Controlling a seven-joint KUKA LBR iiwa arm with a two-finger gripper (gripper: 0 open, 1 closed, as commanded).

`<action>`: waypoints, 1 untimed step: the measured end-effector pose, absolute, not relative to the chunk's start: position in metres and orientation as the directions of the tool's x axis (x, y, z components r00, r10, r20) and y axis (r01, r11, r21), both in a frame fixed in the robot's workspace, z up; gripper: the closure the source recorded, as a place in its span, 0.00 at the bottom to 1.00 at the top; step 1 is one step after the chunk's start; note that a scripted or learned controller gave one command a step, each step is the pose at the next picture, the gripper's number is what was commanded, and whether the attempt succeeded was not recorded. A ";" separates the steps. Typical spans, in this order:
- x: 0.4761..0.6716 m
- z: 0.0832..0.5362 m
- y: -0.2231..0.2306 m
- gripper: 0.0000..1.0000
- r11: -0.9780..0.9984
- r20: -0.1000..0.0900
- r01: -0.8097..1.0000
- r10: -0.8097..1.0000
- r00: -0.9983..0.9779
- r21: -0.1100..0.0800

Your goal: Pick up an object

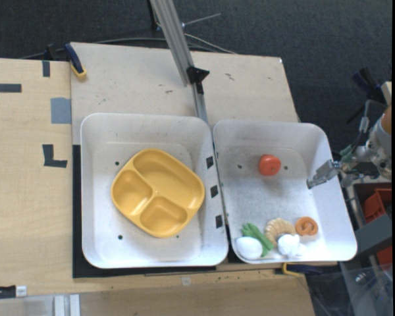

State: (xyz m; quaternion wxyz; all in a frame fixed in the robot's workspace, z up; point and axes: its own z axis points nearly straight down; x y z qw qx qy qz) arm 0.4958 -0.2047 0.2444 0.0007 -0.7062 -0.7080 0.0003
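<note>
The right bin (pixel 250 137) holds a red round object (pixel 270 165) near its middle. Along its front edge lie an orange ring (pixel 307 226), a tan ridged piece (pixel 278 228), a green piece (pixel 255 233), a white egg shape (pixel 249 247) and another white piece (pixel 289 244). My gripper (pixel 321 175) hangs over the right rim of this bin, to the right of the red object and apart from it. Nothing is seen held in it. The arm (pixel 375 147) reaches in from the right edge.
A yellow divided plate (pixel 158 191) lies in the left bin (pixel 95 176). A grey metal rail (pixel 174 38) slants from the top down to the wall between the two bins. Beige bench surface (pixel 26 176) extends to the left.
</note>
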 end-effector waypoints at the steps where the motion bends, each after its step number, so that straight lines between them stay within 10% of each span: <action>1: 0.496 0.244 -0.205 0.00 0.002 0.001 1.000 1.000 -0.002 -0.001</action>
